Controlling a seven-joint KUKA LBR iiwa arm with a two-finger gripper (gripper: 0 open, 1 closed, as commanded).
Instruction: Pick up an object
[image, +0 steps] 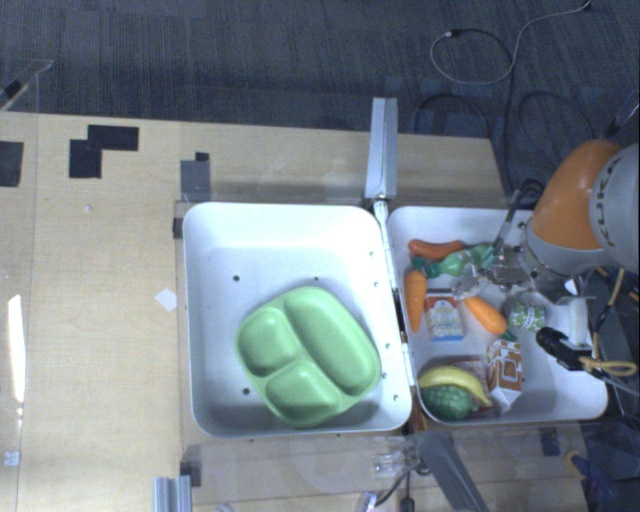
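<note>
The arm (590, 205) enters from the right edge of the frame, its orange band sitting above the right-hand bin (580, 405), and the gripper (497, 272) hangs over the upper middle of that bin's clutter. Whether it is clenched or released cannot be told, since the view from above hides that part behind the wrist. Just below and right of it lies an orange carrot (485, 315), tilted; a second carrot (415, 297) stands along the bin's left wall. Near the bin's top sit a red pepper (434, 247) and a green vegetable (455, 265). A small white carton (445, 317) lies between the two carrots. At the lower left of this bin are a banana (455, 379) and a dark green round item (447, 402) (touching each other). The left bin (205, 330) holds a green divided tray (308, 354), lower centre of the frame.
</note>
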